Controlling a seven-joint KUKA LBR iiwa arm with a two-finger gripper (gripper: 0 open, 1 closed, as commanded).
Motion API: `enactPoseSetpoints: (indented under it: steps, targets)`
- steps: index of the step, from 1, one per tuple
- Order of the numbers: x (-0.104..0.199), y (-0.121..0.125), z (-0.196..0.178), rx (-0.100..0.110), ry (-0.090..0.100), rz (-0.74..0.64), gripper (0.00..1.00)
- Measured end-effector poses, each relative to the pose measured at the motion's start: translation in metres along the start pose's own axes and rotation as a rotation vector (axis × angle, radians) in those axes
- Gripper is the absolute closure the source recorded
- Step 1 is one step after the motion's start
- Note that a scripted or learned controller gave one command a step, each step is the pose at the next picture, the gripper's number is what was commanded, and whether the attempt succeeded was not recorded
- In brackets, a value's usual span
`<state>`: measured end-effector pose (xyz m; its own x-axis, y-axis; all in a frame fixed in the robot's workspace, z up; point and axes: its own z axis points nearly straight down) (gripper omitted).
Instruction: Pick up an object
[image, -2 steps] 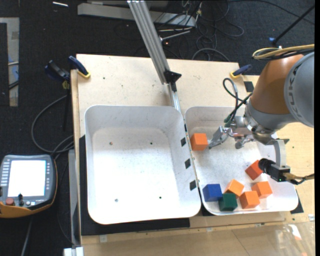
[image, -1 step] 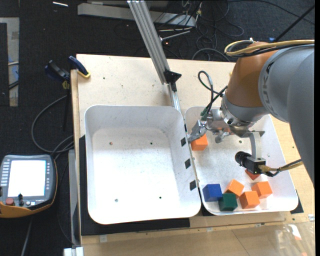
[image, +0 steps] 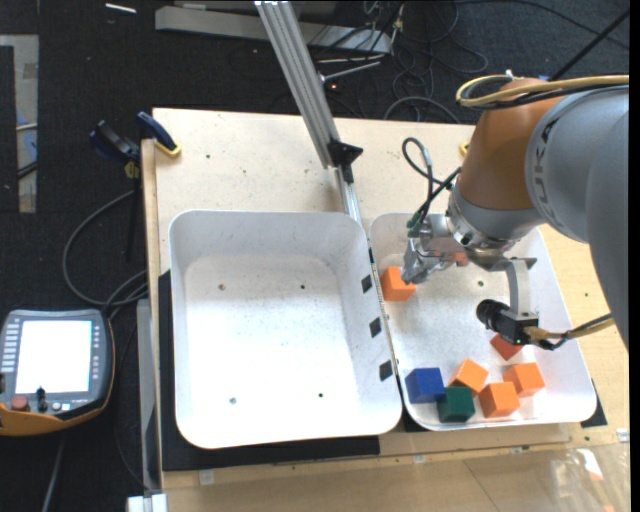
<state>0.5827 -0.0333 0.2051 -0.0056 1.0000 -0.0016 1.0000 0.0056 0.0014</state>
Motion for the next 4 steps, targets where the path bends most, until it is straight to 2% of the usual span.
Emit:
enactPoseSetpoints:
  steps: [1,2,3,4]
  targets:
    - [0.082,-0.092,0.011,0.008,0.005,-0.003,1.0]
    - [0.016,-0.093,0.004,0.001,-0.001,0.012,1.0]
    - [-0.051,-0.092,-0.157,-0.008,-0.002,0.009,1.0]
    - [-0.049,-0.093,-0.153,0.001,0.0,0.003,0.0]
